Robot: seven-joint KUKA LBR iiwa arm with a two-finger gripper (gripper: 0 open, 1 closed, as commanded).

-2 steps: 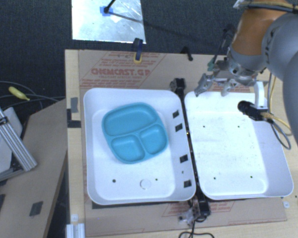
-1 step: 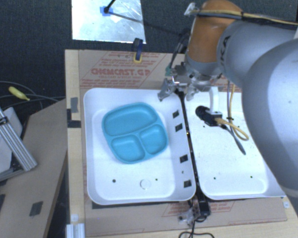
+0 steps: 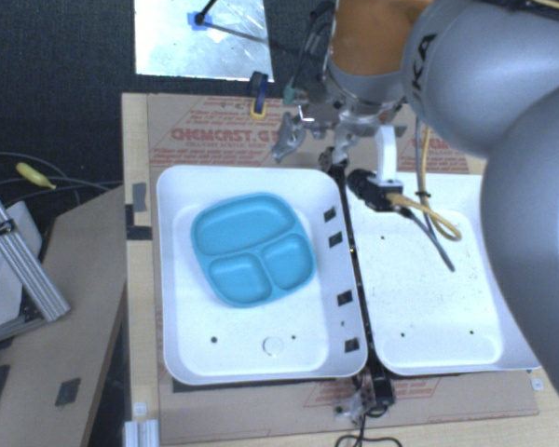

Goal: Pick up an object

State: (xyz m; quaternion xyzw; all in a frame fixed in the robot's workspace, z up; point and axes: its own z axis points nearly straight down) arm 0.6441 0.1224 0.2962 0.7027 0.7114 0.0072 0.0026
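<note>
Grey arm (image 3: 512, 110) fills right foreground; gripper (image 3: 340, 152) hangs over bins' far divider, can't tell its state. Blue divided tray (image 3: 253, 248) lies flat in left bin (image 3: 182, 343). Prob light, stiff, slick plastic; grab by raised rim.

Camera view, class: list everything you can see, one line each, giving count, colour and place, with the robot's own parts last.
Bins: two, white, side by side on the bench.
Divided plate: one, blue, three compartments, in the left bin.
Small disc: one, pale, near the left bin's front edge.
Cardboard sheet: one, brown with red print, under the bins.
Arm: one, grey with orange band, entering from the right.
Gripper: one, above the bins' far edge.
</note>
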